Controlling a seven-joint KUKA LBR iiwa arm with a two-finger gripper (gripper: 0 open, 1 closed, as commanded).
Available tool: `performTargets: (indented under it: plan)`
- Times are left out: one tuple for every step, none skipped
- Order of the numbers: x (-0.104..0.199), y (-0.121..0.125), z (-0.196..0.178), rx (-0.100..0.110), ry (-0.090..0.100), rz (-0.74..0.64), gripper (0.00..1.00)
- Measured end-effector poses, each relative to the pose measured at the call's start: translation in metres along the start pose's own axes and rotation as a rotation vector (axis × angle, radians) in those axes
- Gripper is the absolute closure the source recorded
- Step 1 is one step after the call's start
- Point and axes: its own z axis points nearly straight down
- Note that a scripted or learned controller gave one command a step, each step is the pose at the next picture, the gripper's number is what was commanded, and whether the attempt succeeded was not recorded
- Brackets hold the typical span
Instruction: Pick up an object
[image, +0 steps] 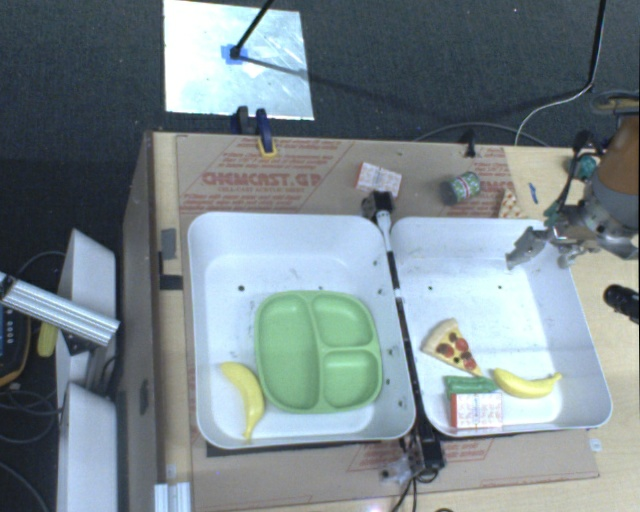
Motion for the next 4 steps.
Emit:
performTargets:
  plan:
    - [0.071, -0.038, 0.026, 0.005, 0.003, -0.002, 0.0]
    - [0.121, -0.065, 0.101, 0.004, 0.003, -0.001, 0.0]
    - [0.108, -0.106, 0.101, 0.005, 0.003, 0.001, 0.0]
    - [0.057, -0.114, 0.071, 0.003, 0.001, 0.001, 0.0]
